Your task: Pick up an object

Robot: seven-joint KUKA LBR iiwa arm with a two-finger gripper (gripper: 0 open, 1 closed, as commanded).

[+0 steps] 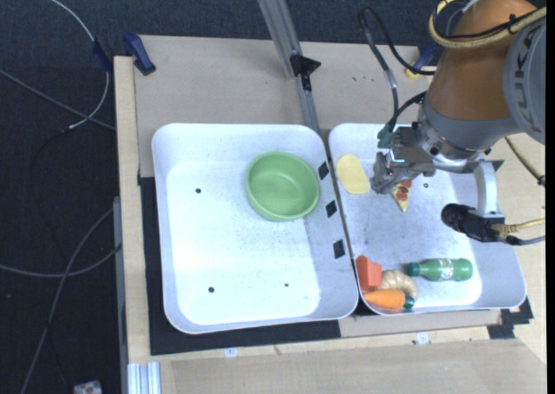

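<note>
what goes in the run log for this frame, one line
gripper low in right bin | small red-yellow item at its tip, grasp unclear | green bowl in left bin | pick not confirmed

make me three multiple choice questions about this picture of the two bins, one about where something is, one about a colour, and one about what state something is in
1. Where is the bowl?
A. left bin
B. right bin
C. on the bench outside both bins

2. What colour is the bowl?
A. red
B. green
C. blue

3. How is the bottle positioned?
A. standing upright
B. lying on its side
C. hanging from the claw

Answers:
1. A, it rests on the floor of the left bin.
2. B, it is pale green all over.
3. B, it lies flat on the floor of the right bin, near the front rim, apart from the claw.
</note>
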